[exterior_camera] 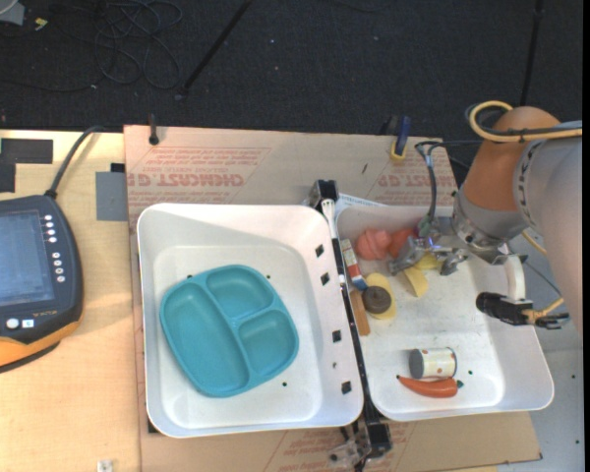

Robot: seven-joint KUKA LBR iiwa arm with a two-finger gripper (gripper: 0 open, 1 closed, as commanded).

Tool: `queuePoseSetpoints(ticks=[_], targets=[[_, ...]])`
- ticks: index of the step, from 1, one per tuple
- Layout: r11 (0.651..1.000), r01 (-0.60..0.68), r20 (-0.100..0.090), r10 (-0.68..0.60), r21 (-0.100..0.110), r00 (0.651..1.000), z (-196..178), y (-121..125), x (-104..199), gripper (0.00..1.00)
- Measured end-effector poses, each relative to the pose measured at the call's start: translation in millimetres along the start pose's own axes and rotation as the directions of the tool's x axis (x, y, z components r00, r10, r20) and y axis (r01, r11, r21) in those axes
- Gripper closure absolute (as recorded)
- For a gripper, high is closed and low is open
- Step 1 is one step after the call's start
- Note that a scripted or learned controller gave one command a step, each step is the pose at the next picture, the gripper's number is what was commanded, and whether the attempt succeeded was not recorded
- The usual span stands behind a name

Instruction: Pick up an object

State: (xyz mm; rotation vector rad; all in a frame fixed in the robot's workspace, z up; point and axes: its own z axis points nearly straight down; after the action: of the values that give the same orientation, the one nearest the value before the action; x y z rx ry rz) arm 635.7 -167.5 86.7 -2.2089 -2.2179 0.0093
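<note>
Cardboard-topped bench, two shallow white bins side by side; left white bin carries teal three-compartment plastic tray. I see grey arm with orange band reaching from right, gripper low in right white bin, at yellow wedge-shaped piece, just beside pink-red lumpy toy. Jaw state: cannot tell, tips blurred against clutter. I judge step as approach or grasp try, nothing visibly held. Other candidates: brown-and-yellow round piece, small white can, red chili pepper touching it. Next move needs confirmed closure on yellow piece, then straight lift clear of neighbours.
</note>
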Motion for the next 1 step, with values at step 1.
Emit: queuePoseSetpoints(ticks=[1], targets=[[1.0,-0.002,0.002,0.002,-0.008,1.0,-0.3,-56.2,51.6,0.0]])
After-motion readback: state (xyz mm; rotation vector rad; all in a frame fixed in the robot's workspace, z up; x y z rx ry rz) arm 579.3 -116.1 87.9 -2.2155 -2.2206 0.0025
